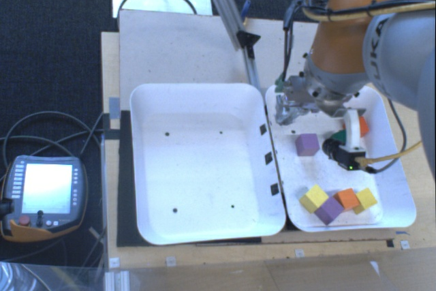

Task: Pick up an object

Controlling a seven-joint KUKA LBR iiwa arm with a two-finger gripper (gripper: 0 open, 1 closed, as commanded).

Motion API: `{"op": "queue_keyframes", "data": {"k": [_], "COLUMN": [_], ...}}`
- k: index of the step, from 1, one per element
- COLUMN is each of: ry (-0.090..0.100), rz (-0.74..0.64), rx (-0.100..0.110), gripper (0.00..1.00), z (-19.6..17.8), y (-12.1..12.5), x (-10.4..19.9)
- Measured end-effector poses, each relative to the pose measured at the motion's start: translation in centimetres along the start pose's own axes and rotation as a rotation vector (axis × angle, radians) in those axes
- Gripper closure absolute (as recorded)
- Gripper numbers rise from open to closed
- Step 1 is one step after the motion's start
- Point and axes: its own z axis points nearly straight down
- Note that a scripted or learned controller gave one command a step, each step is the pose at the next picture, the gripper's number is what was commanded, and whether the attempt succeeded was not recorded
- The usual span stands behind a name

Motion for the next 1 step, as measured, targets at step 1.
{"op": "queue_keyframes", "data": {"k": [1], "ry": [0.0], "rz": [0.0], "rx": [0.0], "gripper": [1.0], "z": [1.43], "y": [1.63], "x": [5.51]}}
